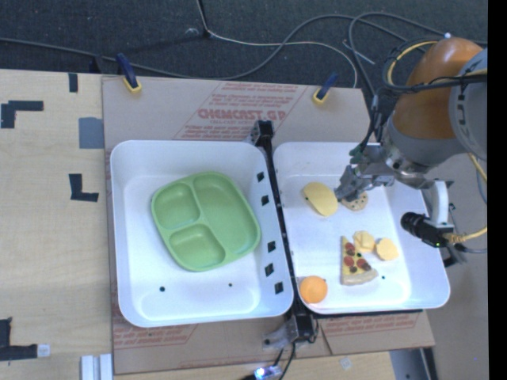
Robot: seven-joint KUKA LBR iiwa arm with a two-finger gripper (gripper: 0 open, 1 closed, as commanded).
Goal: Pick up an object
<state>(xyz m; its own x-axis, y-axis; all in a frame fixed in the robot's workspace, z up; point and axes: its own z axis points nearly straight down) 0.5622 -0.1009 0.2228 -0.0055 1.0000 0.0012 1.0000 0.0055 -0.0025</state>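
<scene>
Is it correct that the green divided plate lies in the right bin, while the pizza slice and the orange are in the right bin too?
Not quite. The camera view shows the green divided plate in the left bin, not the right one. The rest holds: the pizza slice and the orange both lie in the right bin.

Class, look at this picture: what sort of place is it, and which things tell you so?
Probably a robotics lab bench: a robot arm reaches over two white bins, one holding toy food like a pizza slice, with loose cables behind.
</scene>
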